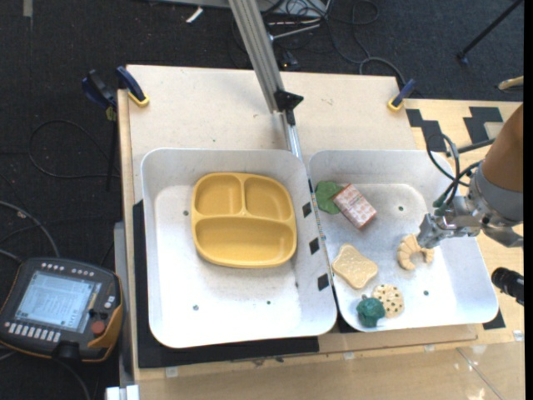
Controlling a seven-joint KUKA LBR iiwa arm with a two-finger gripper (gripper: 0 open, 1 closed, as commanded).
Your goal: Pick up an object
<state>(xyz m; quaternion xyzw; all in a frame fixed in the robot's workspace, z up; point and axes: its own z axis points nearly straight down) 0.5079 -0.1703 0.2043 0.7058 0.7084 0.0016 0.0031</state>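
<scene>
The right bin [454, 294] holds several small objects: a green leafy piece [327, 196], a pink box [356, 206], a tan bread slice [355, 266], a speckled cookie [388, 299], a dark green broccoli piece [370, 309] and a beige curled piece [410, 252]. My gripper [432, 234] comes in from the right and hangs just above and right of the beige curled piece, close to it. Whether it touches that piece is unclear.
The left bin [166, 307] carries a yellow divided tray [244, 220]. A metal pole [260, 48] slants down to the seam between the bins. Clamps sit at the bench's back corners, and a teach pendant [58, 302] lies on the floor at left.
</scene>
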